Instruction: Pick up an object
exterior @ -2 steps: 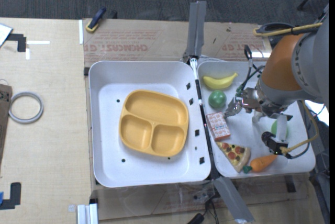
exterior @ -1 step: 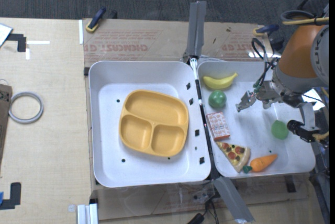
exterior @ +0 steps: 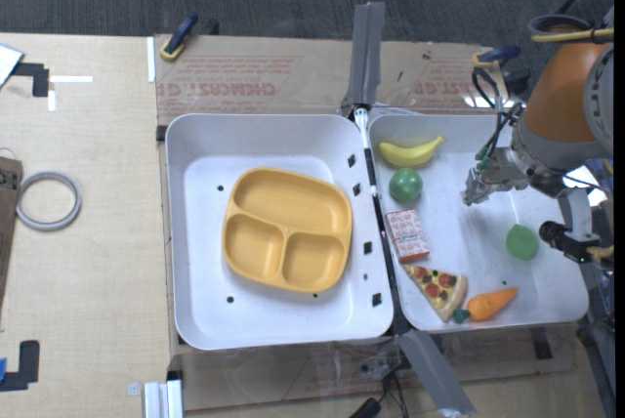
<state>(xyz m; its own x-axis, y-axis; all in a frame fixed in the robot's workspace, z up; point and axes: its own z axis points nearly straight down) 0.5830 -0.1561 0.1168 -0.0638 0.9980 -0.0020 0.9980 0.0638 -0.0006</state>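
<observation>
Camera view: gripper (exterior: 480, 184) hovers over right bin (exterior: 547, 313), nothing seen between its tips; open or closed, can't tell. Nearest things: green ball (exterior: 522, 242) just below-right of gripper, banana (exterior: 410, 150) to its left. Ball probably light, smooth, prone to roll; pinch across its middle. Fingertips blurry, partly masked by wrist cabling.

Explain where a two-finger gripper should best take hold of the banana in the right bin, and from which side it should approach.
Grip the banana across its thick middle, coming straight down from above. It lies flat near the right bin's far wall, curved, with its length running left to right, so closing across the narrow width looks safest. The green ball sits just in front, so a tilted approach from that side seems riskier.
</observation>
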